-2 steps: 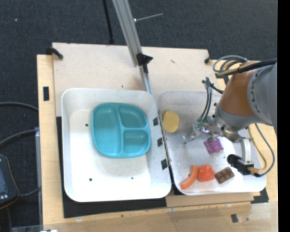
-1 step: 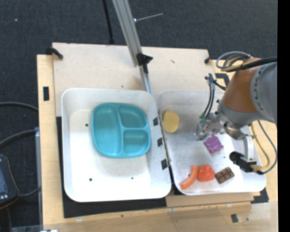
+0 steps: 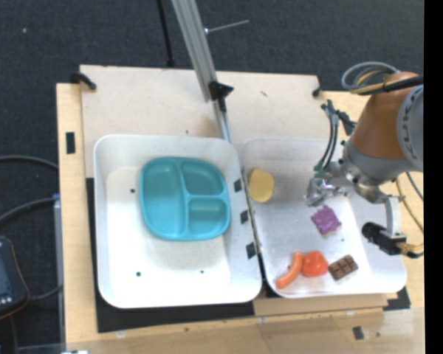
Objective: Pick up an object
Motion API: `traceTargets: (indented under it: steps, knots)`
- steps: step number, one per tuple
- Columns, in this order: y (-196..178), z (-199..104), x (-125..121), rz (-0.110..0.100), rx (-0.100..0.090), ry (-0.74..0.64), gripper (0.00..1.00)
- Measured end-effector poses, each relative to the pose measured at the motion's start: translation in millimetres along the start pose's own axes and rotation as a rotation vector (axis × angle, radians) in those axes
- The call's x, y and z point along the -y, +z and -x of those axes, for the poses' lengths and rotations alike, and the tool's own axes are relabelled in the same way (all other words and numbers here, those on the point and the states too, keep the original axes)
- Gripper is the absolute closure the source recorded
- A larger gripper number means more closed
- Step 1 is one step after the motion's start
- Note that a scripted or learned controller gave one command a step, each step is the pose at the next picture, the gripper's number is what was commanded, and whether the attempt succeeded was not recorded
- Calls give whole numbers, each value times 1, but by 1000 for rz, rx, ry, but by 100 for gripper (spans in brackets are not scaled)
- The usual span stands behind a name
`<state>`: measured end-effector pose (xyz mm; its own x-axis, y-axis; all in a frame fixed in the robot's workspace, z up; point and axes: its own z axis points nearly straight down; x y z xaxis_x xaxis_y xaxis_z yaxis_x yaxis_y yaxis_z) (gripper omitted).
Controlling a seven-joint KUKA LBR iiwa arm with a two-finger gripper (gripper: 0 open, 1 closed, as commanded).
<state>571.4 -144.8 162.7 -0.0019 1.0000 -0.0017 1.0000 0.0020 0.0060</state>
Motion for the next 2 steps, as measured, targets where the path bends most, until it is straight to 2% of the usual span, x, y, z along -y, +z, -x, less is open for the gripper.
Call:
traceTargets:
  steps: [2]
  knots:
    - [-98, 4, -5, 2, 1, -2, 100]
